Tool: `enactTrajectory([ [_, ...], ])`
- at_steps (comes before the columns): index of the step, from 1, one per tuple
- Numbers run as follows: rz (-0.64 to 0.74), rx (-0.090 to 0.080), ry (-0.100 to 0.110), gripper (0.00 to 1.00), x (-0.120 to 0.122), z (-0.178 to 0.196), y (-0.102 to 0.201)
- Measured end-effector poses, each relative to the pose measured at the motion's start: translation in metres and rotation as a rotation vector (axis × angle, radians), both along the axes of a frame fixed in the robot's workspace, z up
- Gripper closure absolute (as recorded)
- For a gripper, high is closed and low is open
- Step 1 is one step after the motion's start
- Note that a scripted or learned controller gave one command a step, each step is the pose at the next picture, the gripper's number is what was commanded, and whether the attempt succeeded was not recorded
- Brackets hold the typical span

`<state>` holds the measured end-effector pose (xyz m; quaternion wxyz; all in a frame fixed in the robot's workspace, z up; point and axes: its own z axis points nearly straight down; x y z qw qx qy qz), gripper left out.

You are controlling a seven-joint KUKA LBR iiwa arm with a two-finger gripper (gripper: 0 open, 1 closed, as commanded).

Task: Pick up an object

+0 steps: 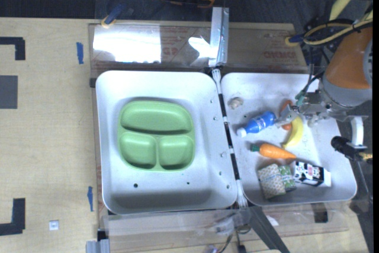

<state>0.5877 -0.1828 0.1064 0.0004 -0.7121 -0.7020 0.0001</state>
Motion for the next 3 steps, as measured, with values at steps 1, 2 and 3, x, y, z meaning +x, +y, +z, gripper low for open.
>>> enactTrajectory([
  [1,0.004,0.005,-0.003,0.00,-0.006,-0.020,-0.014],
  [2,0.002,0.002,-0.006,1.00,-0.005,-0.011,-0.016],
  [3,-0.099,-0.001,-0.001,1.00,0.010,0.093,-0.007],
])
